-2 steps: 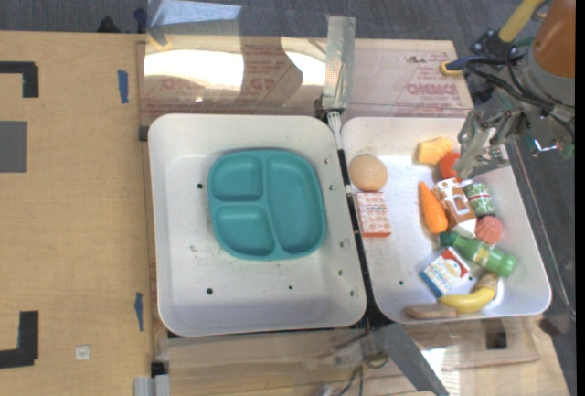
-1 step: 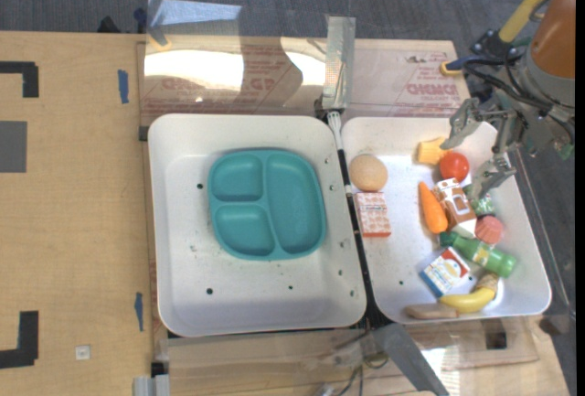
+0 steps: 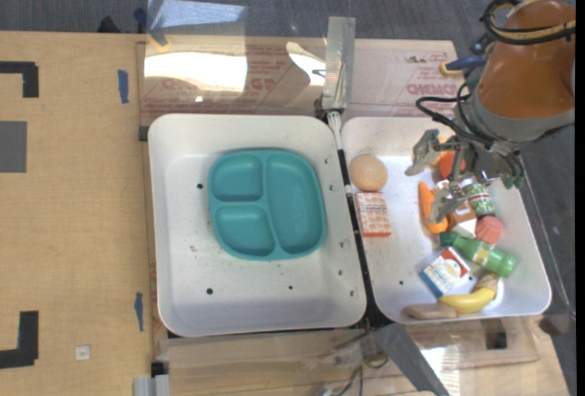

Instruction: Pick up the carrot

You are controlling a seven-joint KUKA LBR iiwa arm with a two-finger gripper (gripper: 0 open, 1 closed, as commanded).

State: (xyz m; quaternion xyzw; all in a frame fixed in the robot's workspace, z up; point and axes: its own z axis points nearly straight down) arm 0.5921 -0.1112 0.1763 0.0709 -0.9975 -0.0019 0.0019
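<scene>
Grey metal fingers of the gripper (image 3: 454, 193) sit low over the right bin (image 3: 395, 271), at its right-hand half, directly above the carrot (image 3: 426, 204). We cannot tell from this angle whether the fingers are parted or closed, nor whether anything lies between them — the linkage hides the tips. The carrot, orange and slim, lies lengthwise just left of the gripper, its lower end running under the metalwork. Above the wrist we note the orange band (image 3: 528, 56) of the arm, which enters from the right.

Around the carrot, in the same bin: a green bottle (image 3: 478, 253) below it, a red-pink round piece (image 3: 489, 229) just beside that, a small blue-and-white carton (image 3: 446, 272), and a banana (image 3: 469, 298) near the front wall. Well to the left — an egg (image 3: 367, 173) with a small red-and-white packet (image 3: 373, 215) just below it.

The left bin (image 3: 174, 230) bears a teal divided plate (image 3: 268, 203), near its middle. Brown cardboard (image 3: 69, 202) covers the bench to the left.
</scene>
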